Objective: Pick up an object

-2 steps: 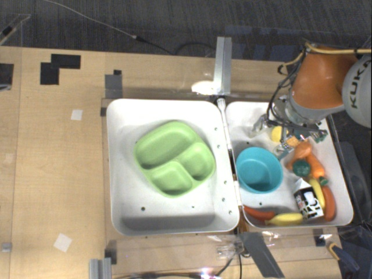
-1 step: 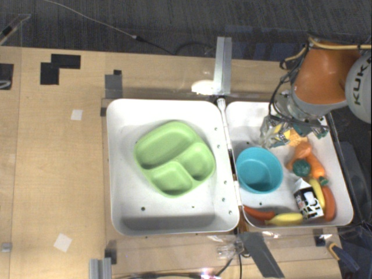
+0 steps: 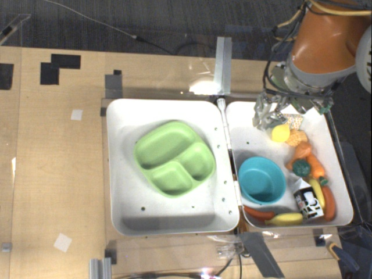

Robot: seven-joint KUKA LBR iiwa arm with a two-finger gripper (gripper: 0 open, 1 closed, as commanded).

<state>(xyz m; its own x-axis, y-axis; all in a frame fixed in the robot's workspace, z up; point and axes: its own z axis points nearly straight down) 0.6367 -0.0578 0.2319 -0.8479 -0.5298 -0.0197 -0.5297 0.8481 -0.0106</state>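
My gripper [image 3: 267, 117] hangs over the far end of the right bin [image 3: 247, 133], just left of a yellow lemon [image 3: 281, 133]. Its two fingers stand slightly apart, open, with nothing between them. Right of the lemon lie an orange fruit [image 3: 298, 138] and a speckled white piece [image 3: 294, 121]. Further toward the front are a carrot [image 3: 313, 163] with a green top [image 3: 301, 168], a blue bowl [image 3: 263, 180], a black-and-white can [image 3: 308, 203], a yellow banana [image 3: 286, 218] and a red pepper [image 3: 257, 213].
The left bin [image 3: 125, 202] holds a green divided plate [image 3: 174, 157]. A metal post [image 3: 222, 65] stands behind the divider between the bins. The arm's orange band [image 3: 325, 34] looms over the right bin's far right corner.
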